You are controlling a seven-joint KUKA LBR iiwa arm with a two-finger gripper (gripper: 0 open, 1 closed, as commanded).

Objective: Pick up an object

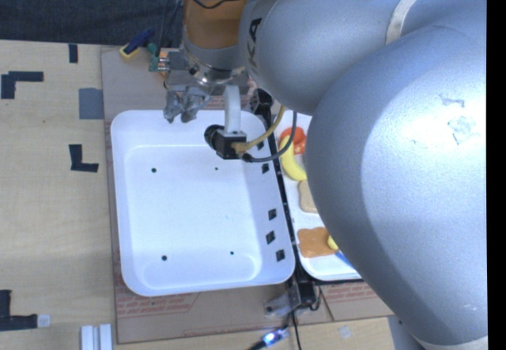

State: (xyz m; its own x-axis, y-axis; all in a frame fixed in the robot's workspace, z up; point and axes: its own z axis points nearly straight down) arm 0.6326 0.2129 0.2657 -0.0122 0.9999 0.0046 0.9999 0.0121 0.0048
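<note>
My gripper (179,113) hangs over the back rim of the left white bin (120,182), near its far left corner. Its two fingertips are close together with nothing between them. In the right bin (310,268), mostly hidden under the arm, lie a yellow curved object (294,167), a red and orange object (293,137), a beige object (306,197) and an orange-brown object (313,242). All of them are well to the right of the gripper.
The big grey arm (395,143) covers most of the right bin. A small blue and yellow item (140,42) lies on the bench behind the bins. Black tape marks (79,159) dot the wooden bench on the left.
</note>
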